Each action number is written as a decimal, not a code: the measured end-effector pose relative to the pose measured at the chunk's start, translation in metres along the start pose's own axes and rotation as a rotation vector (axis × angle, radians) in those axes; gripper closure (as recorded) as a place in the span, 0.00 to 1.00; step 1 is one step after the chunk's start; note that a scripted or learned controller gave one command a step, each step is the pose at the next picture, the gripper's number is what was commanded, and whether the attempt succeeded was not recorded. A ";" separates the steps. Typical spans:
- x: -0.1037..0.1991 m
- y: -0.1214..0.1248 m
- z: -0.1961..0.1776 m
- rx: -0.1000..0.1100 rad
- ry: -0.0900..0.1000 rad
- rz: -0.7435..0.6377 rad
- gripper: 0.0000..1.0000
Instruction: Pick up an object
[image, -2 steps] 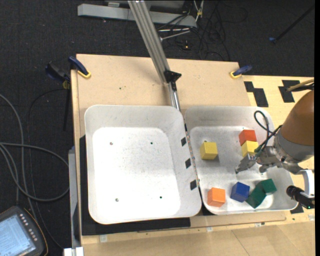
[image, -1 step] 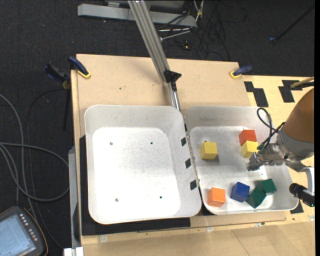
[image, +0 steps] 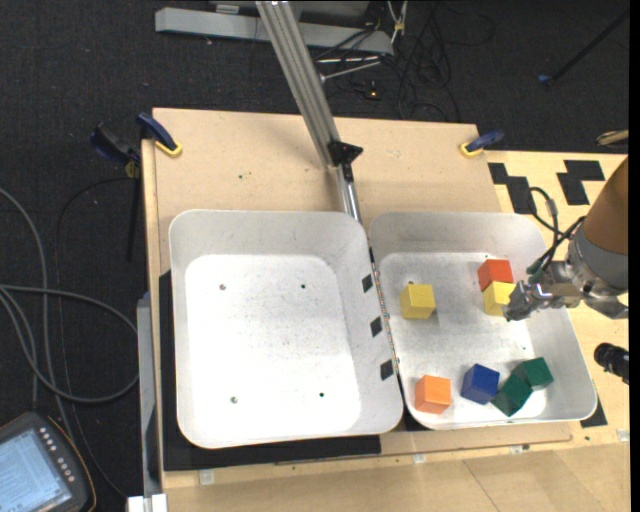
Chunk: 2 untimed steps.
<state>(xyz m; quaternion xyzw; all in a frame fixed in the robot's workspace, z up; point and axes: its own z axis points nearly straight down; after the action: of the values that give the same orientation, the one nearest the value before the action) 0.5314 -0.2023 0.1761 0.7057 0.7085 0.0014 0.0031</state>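
In the right bin (image: 450, 240) lie several blocks. A yellow block (image: 418, 300) sits near the bin's left side. A red block (image: 494, 272) and a second yellow block (image: 497, 298) touch each other at mid right. Along the front are an orange block (image: 433, 393), a blue block (image: 480, 383) and two green blocks (image: 524, 383). My gripper (image: 522, 302) reaches in from the right and hangs right beside the second yellow block, just below the red one. No block shows between its fingers.
The left bin (image: 265, 325) stands next to the right one, joined by a black-marked divider edge. A slanted metal pole (image: 305, 85) crosses the bench's back. Clamps sit at the bench's far corners. Cables lie on the floor at left.
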 end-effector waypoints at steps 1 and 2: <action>0.000 0.002 -0.054 -0.001 -0.001 0.000 1.00; 0.052 0.020 -0.064 0.003 0.003 -0.005 1.00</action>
<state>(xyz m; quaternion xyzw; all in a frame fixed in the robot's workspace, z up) 0.5508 -0.1499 0.2404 0.7040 0.7102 0.0016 0.0010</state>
